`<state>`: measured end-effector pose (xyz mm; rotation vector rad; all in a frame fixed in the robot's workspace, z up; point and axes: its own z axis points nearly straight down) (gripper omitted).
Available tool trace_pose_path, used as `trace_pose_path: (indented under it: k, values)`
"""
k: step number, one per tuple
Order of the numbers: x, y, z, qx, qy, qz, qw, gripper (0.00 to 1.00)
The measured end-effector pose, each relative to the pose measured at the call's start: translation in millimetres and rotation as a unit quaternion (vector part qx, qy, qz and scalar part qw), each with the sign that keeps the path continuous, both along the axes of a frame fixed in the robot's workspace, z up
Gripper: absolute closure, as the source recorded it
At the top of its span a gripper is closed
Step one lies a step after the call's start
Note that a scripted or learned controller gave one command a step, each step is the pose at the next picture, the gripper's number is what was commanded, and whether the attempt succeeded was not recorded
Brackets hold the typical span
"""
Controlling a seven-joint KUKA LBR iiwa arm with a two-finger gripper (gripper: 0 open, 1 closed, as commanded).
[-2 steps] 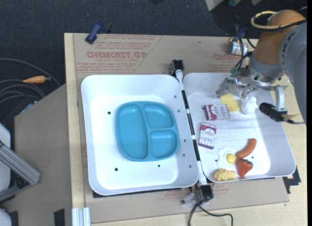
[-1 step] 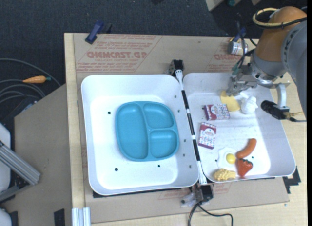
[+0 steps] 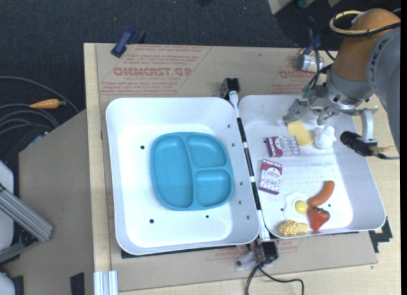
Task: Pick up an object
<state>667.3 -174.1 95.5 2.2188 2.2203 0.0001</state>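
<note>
Claw [image 3: 310, 110] state cannot be told; it is lowered over one yellow block [image 3: 299, 132]. Two cartons [image 3: 281, 147] are seen in the right bin [image 3: 365, 185].

The robot arm [image 3: 375, 52] is mostly grey and round, with a big shiny orange band [image 3: 359, 49] around it like a fat ring. A thin yellow cable [image 3: 343, 20] loops just above the orange band, and a small silver and blue part [image 3: 310, 61] sticks out beside the band. Below the orange band the arm turns into a grey metal wrist, and thin grey metal pieces [image 3: 305, 108] spread out from under it.
</note>
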Motion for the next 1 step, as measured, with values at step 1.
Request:
trace_pose_path:
  k: [1]
  values:
    - [-0.8,-5.5,-10.7,0.0007,0.001,0.000,1.0000,0.00]
